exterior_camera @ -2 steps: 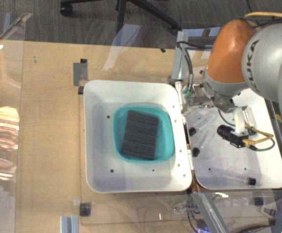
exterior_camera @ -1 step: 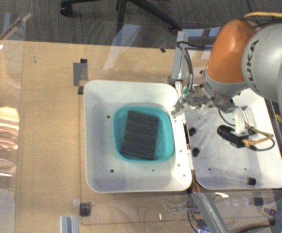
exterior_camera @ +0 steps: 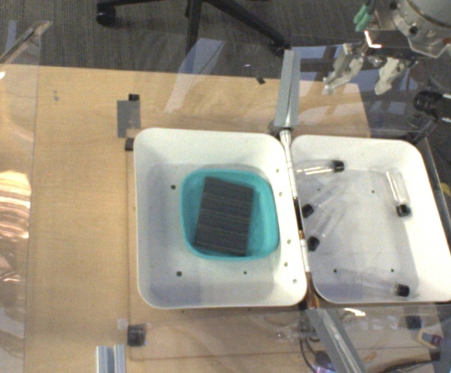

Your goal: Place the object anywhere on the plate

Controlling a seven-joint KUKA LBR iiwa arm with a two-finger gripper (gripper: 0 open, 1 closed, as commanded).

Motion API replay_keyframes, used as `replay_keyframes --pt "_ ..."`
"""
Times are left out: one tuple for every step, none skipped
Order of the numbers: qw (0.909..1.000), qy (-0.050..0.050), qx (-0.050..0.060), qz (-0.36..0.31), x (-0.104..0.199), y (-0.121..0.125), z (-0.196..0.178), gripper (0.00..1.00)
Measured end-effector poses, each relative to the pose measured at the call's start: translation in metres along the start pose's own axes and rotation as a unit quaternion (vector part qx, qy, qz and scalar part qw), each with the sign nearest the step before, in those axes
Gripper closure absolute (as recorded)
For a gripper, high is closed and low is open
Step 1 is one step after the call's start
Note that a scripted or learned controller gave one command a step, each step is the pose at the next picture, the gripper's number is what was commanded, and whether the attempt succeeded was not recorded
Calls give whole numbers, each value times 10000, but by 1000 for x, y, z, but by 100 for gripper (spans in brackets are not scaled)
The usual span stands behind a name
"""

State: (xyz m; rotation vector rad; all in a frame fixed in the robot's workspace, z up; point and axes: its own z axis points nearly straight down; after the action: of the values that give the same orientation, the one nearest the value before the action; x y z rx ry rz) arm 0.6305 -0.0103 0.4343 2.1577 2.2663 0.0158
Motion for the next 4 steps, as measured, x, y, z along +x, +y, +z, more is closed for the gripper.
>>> replay_keyframes --pt "9983 -5 17 574 -25 -3 -2 0" --pt "9917 -7 21 1282 -48 -61 -3 0" --pt "9793 -16 19 2025 -108 -111 -4 0" --pt "9534 -23 26 3018 -149 -16 -2 0"
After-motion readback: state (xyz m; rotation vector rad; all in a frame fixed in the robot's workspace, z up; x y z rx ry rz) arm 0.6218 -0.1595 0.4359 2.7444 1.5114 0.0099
